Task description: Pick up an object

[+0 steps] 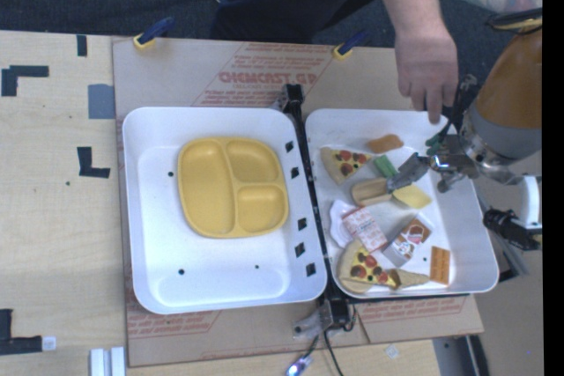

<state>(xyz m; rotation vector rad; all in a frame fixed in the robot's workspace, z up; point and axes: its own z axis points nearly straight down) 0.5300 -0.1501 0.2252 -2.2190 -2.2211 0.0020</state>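
The right bin (471,264) holds several toy foods: a pizza slice (344,161), an orange piece (385,143), a green block (385,165), a tan roll (370,190), a yellow block (412,197), a red-and-white packet (364,227), a small carton (410,238), an orange cracker (440,265) and a second pizza slice (370,270). My gripper (411,173) hangs low over the bin's middle, just above the yellow block and beside the green block. Nothing is visibly held.
The left bin (150,269) carries a yellow divided plate (233,187). A person's hand (427,70) reaches down over the far edge of the right bin, close to my wrist. A black hinge strip (304,189) separates the bins.
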